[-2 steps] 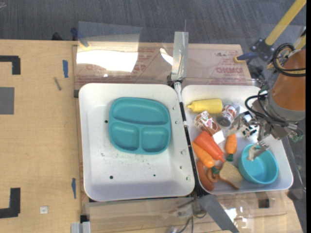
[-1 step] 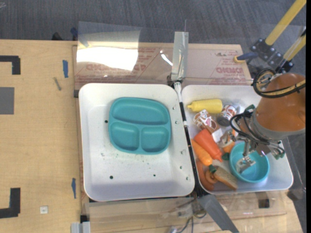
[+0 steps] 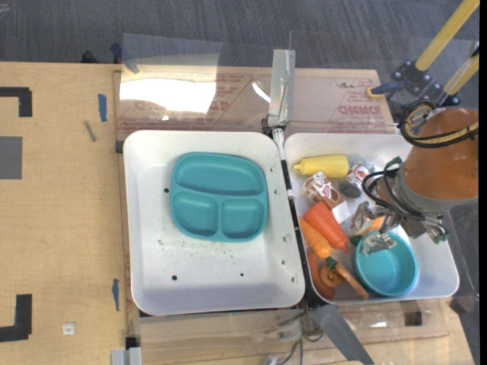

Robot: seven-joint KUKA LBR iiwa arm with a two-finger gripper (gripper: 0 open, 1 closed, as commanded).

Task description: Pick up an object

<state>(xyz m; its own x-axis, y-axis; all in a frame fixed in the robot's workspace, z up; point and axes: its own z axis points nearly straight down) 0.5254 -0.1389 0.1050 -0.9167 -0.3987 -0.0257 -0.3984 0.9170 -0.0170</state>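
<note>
I've got the gripper (image 3: pixel 378 232) low over the teal bowl (image 3: pixel 388 268), seeking a grasp; I cannot tell the fingers' state.

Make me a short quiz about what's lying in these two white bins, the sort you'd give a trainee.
1. True or false: the teal divided plate lies in the left bin.
2. Which thing sits nearest the front of the right bin? A) the yellow bottle B) the teal bowl C) the orange carrot
3. Fill in: the arm's pincer hangs over the ____ bin.

Key: 1 true. 2 B. 3 right.
</note>
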